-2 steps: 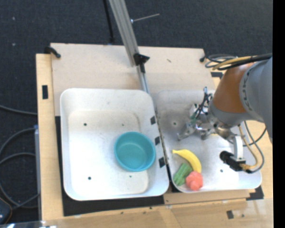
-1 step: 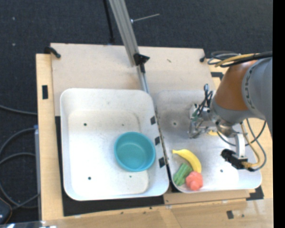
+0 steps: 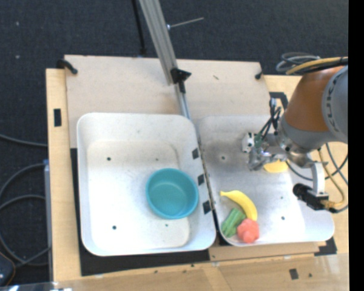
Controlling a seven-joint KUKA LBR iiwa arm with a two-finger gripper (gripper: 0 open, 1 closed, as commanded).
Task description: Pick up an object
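Arm: the grey arm with its orange band (image 3: 308, 105) is reaching in from the right and hanging over the upper part of the right bin (image 3: 230, 132).
Gripper: the gripper (image 3: 255, 154) is sitting low over the right bin's floor, near its middle; the view is not showing whether it is open or closed, nor anything held in it.
Yellow piece: a small yellow object (image 3: 275, 166) is lying just beside the gripper on its right, partly hidden under the wrist.
Banana: the banana (image 3: 242, 202) is lying in the lower part of the right bin, apart from the gripper.
Green vegetable: a green piece (image 3: 232, 221) is lying just below the banana, touching it or nearly so, close to the bin's lower left corner.
Red fruit: a red piece (image 3: 249, 230) is resting against the green one, near the lower rim.
Open room: bare floor is stretching across the right bin's upper left, between the gripper and the dividing rims.
Left bin: the left bin (image 3: 109, 138) is holding a teal bowl (image 3: 171, 193) upright toward its lower right, near the rim.
Bench: the tan board (image 3: 121, 83) is showing beyond both bins, with a metal post (image 3: 161, 32) slanting across it.
Room: dark carpet (image 3: 48, 17) is surrounding the bench, with cables (image 3: 15, 193) trailing at the left.
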